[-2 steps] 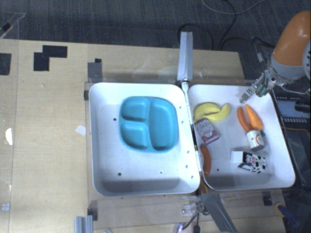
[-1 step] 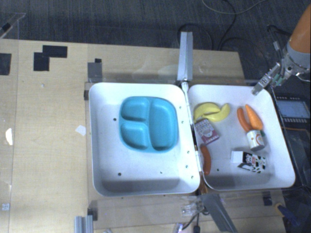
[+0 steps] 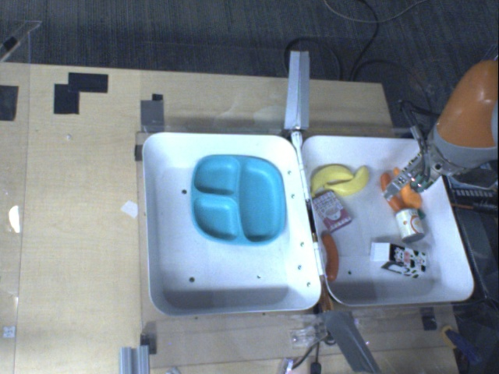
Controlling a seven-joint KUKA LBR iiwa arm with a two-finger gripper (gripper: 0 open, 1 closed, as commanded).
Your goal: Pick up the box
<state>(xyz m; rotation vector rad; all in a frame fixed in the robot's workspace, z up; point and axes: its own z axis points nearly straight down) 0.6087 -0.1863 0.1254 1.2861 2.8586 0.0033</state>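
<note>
Over the right bin (image 3: 460, 275), gripper (image 3: 411, 179) low above an orange item (image 3: 405, 199), finger spread impossible to tell, nothing visibly held, box (image 3: 405, 258) lying apart nearer the front, beside a small white cylinder (image 3: 410, 224).

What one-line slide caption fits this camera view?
Gripper hovers over right bin near banana and box; blue tray in left bin.

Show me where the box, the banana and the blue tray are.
box (image 3: 330, 211): camera view, middle of its top face.
banana (image 3: 340, 179): camera view, middle of its curve.
blue tray (image 3: 238, 197): camera view, ridge between its compartments.
</note>
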